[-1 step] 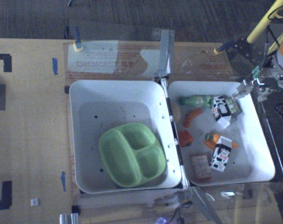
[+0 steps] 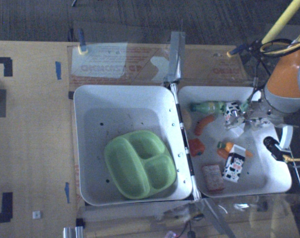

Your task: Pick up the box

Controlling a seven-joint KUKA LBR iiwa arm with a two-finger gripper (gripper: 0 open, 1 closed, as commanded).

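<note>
Camera view: box (image 2: 234, 166) lies below tool (image 2: 242, 117); tool's state unclear.

Two white bins sit side by side on the bench (image 2: 31, 148). The left bin (image 2: 90, 103) holds a green divided plate (image 2: 140, 163), lying toward its lower middle. The right bin (image 2: 278, 180) holds a black-and-white patterned box (image 2: 234, 166) at lower centre, a brownish block (image 2: 213, 176) just left of it, an orange piece (image 2: 228, 148) touching the box's top, a red piece (image 2: 196, 146), a red-orange sausage shape (image 2: 205, 123) and a green bottle (image 2: 209, 106) near the top. The end effector (image 2: 243, 117) hangs at the bin's upper right, beside what may be a second patterned box (image 2: 232, 110).
</note>
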